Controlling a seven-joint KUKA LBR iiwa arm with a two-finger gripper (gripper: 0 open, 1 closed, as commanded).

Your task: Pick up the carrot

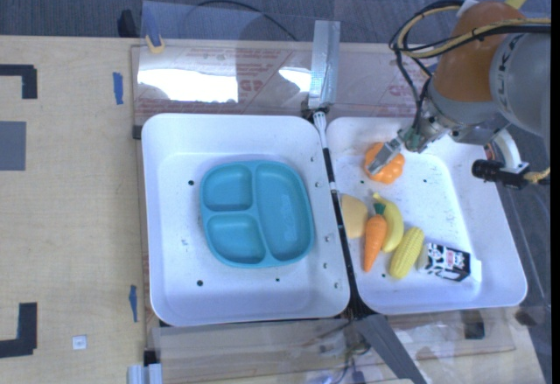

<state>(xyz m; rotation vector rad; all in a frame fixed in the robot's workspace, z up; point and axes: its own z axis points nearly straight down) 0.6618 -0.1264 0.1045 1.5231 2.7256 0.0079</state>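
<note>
The gripper [382, 161] is hovering over an orange fruit [388, 165] in the right bin [490, 233], its opening hidden from view, while the carrot [374, 238] is lying untouched just below, so reaching it likely means shifting toward the banana [391, 225].

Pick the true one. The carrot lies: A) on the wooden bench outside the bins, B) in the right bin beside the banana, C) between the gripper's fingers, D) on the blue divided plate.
B: the carrot lies in the right bin against the banana, while the gripper is farther back, at an orange toy.
</note>
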